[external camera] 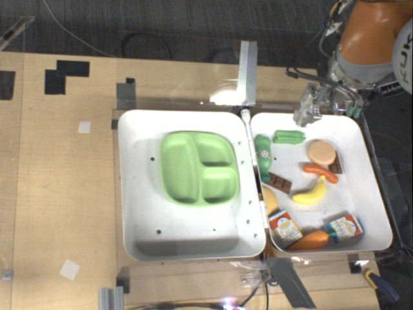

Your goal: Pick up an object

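Gripper (314, 108) hangs over the right bin's (371, 173) twelve-o'clock rim, its state impossible to tell, nothing seen between the fingers. Just at its seven o'clock lies a green block (288, 136), with a green bottle (262, 151) beyond. At five o'clock sit a bun (321, 152), a sausage (321, 172) and a banana (310, 194). The left bin (139, 173) holds a green tray (197, 167).

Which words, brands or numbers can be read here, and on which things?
None can be read.
Two small cartons in the right bin: printed fronts, too small and blurred.
Green bottle: label blurred.
Arm: letters at the picture's edge, cut off.
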You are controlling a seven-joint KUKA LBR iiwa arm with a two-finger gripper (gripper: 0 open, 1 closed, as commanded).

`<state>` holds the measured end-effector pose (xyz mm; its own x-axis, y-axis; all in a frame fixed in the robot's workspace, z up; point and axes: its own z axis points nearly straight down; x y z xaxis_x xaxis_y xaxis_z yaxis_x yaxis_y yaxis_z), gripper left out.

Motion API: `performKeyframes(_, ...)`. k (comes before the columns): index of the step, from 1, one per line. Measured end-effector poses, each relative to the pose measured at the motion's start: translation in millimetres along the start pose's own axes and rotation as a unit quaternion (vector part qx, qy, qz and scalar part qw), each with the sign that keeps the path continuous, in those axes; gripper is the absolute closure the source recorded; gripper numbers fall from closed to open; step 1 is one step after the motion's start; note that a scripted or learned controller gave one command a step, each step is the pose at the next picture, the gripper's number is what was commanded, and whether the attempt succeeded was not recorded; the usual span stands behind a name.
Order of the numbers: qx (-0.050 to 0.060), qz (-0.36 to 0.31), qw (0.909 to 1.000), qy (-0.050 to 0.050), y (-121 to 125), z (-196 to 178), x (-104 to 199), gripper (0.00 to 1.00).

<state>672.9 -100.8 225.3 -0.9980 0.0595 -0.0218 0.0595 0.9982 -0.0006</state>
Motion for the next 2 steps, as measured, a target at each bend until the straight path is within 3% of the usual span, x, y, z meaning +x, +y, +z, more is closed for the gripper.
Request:
performKeyframes(1,0.0,-0.117,0.9931,0.005,-105.0,21.6,28.1,1.0)
performKeyframes(2,0.0,-0.119,0.9929,0.005,-102.6,21.5,27.4,0.0)
